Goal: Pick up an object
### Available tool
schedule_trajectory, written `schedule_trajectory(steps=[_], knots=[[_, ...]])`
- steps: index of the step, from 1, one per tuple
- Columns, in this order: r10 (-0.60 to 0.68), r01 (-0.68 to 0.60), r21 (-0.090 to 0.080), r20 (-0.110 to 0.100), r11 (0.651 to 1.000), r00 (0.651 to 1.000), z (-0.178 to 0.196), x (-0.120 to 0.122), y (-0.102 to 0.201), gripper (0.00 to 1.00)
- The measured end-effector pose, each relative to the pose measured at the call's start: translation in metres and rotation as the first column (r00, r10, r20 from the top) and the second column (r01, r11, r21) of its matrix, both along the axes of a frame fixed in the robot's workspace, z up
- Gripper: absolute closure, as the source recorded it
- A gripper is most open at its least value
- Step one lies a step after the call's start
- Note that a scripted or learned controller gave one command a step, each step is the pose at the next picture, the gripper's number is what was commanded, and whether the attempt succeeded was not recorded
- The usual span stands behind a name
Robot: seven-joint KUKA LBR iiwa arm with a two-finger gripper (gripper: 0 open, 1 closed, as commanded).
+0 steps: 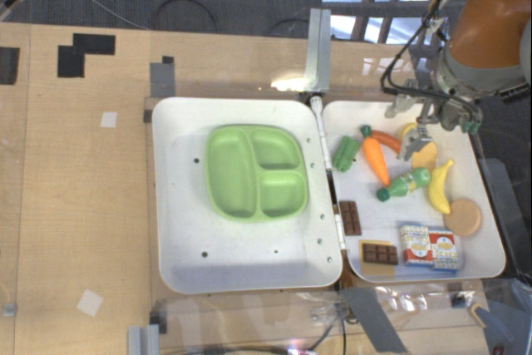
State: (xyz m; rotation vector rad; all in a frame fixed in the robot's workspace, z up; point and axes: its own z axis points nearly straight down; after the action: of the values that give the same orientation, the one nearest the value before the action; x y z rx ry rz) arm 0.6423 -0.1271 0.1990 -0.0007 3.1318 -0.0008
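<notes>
My gripper (pixel 414 137) hangs over the back of the right bin (pixel 490 258), just above a yellow-orange fruit (pixel 425 155) and the end of a red-orange sausage-like piece (pixel 385 138). Beside them lie an orange carrot (pixel 376 161), a green pepper (pixel 346 152), a green bottle (pixel 405 184) and a banana (pixel 440 186). Nothing shows as lifted off the bin floor. The wrist hides part of the bin's back right corner.
Toward the front of the right bin are a round brown cookie (pixel 465 218), a printed snack box (pixel 430 248) and two chocolate bars (pixel 350 218) (pixel 378 252). The left bin (pixel 179 253) holds a green divided plate (pixel 254 172). A metal post (pixel 318 54) stands behind the bins.
</notes>
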Motion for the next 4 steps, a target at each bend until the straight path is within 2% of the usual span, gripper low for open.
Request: schedule_trajectory(steps=[1,2,3,4], knots=[[0.122,-0.122,-0.002,0.006,0.992,0.992,-0.108,0.024,0.032,0.00],[0.127,-0.127,-0.004,0.017,0.992,0.992,-0.095,0.027,0.033,1.00],[0.129,-0.129,-0.004,0.016,0.992,0.992,0.035,0.031,0.052,1.00],[-0.397,0.397,0.005,0.002,0.918,0.918,0.083,0.029,0.058,1.00]])
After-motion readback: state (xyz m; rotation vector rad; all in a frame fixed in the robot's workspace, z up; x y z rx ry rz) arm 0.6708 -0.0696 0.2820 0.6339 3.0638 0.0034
